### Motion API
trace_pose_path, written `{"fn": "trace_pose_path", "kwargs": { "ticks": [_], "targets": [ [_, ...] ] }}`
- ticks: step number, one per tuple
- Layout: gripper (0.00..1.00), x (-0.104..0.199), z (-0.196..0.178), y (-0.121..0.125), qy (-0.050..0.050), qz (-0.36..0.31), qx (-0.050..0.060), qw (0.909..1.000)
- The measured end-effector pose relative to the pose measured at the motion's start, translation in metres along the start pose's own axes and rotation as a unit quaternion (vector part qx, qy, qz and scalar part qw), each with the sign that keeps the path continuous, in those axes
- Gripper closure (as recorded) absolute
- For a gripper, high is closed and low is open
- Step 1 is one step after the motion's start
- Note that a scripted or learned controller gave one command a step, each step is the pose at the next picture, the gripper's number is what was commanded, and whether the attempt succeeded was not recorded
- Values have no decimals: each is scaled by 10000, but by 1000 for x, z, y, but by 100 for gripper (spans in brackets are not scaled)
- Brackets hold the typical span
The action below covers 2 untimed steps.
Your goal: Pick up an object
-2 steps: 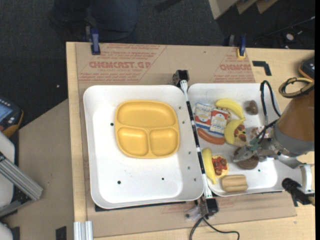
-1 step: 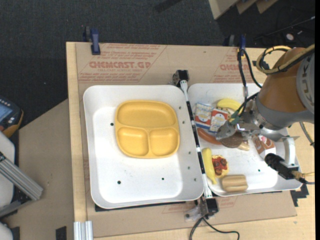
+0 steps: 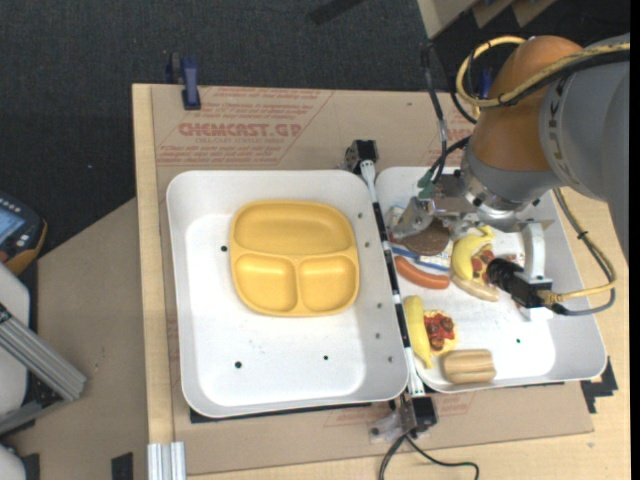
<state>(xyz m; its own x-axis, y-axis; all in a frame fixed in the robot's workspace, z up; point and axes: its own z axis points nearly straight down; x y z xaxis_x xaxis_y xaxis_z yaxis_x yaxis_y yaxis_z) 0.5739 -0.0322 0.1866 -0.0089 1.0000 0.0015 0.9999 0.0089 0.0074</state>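
Lowest in the frame, a tan bread-roll toy [image 3: 468, 366] lies in the right white bin [image 3: 570, 353] beside plastic food. Above, the hand [image 3: 440, 218] hovers over a brown piece [image 3: 425, 239]; its grip I cannot tell. Nothing looks lifted yet.

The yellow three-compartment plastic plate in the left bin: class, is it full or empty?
Empty. The yellow three-compartment plastic plate lies flat in the left white bin, and all three compartments show bare yellow; the toy foods lie in the right white bin.
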Motion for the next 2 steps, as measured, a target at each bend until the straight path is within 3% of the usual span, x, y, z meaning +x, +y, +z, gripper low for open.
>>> {"fn": "trace_pose_path", "kwargs": {
  "ticks": [1, 2],
  "targets": [
    [100, 44, -10, 41, -9, 14, 7, 10000],
    [100, 14, 3, 20, -10, 61, 60, 10000]
  ]
}}
